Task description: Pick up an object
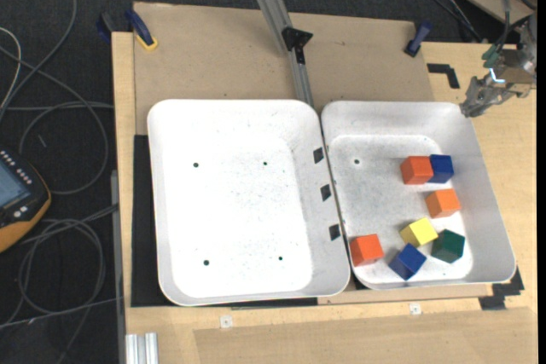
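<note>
Several small blocks lie in the right bin (388, 119). An orange block (416, 170) touches a blue block (441, 167) near the middle. Below them sits another orange block (443, 202). At the front are a yellow block (420, 231), a dark green block (448, 245), a second blue block (408, 261) and a third orange block (367, 248). My gripper (476, 102) hangs at the far right, above the bin's back right corner, well apart from every block and holding nothing that I can see.
The left bin (171, 183) stands beside the right one, with small black clips (324, 192) along the shared edge. A metal pole (273, 4) slants up from the back of the bench. Blue clamps (141, 28) (417, 38) sit at the board's back corners.
</note>
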Robot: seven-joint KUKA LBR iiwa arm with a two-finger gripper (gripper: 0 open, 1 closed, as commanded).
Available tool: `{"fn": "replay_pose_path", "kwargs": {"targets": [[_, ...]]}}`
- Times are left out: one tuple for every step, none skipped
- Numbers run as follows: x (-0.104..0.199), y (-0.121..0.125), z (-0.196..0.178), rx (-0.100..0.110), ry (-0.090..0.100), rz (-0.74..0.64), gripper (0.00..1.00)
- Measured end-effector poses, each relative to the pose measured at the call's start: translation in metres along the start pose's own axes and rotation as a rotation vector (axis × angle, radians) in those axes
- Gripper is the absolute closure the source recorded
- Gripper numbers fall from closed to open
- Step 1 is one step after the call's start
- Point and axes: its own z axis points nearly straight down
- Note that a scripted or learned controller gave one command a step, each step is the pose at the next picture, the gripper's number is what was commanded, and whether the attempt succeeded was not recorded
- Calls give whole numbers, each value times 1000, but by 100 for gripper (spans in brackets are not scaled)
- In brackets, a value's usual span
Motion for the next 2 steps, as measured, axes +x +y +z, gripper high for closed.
{"fn": "replay_pose_path", "kwargs": {"targets": [[57, -8, 12, 9, 5, -4, 100], [104, -24, 17, 9, 5, -4, 100]]}}
